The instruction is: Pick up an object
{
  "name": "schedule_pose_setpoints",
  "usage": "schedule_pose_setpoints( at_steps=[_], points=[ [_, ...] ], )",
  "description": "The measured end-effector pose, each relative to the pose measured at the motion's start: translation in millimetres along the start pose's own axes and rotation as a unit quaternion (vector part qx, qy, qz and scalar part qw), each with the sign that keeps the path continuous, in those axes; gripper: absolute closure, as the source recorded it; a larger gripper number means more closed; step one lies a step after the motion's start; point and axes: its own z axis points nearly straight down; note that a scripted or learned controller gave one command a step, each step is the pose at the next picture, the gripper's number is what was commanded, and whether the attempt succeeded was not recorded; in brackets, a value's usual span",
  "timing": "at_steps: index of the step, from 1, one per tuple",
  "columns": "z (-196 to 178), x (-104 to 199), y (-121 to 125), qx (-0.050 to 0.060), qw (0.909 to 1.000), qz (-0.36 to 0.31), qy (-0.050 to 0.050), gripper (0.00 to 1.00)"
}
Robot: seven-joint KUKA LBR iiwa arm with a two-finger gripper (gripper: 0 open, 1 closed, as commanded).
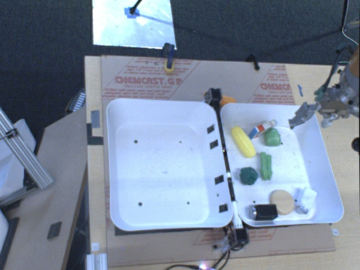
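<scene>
Gripper (301,116) hovers at right bin's (323,167) far rim, finger state unclear; nearest green lump (273,137) sits just inside. Risk: descent clips rim, perhaps nudges neighbouring red-blue block (262,129)

2 white bins (163,108). 3 green pieces (272,137), 1 yellow corn (243,142), 1 tan disc (282,201). 1 black block (264,211), 1 red-blue-white item (262,129), 1 clear wrapper (306,198).
</scene>
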Motion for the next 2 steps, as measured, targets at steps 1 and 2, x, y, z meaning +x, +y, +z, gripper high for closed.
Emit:
schedule_pose_setpoints(
  at_steps=[1, 2],
  points=[
    [107, 88, 72, 0.001, 1.0, -0.005, 0.002, 0.0],
    [175, 55, 88, -0.001, 1.0, -0.001, 0.0, 0.0]
  ],
)
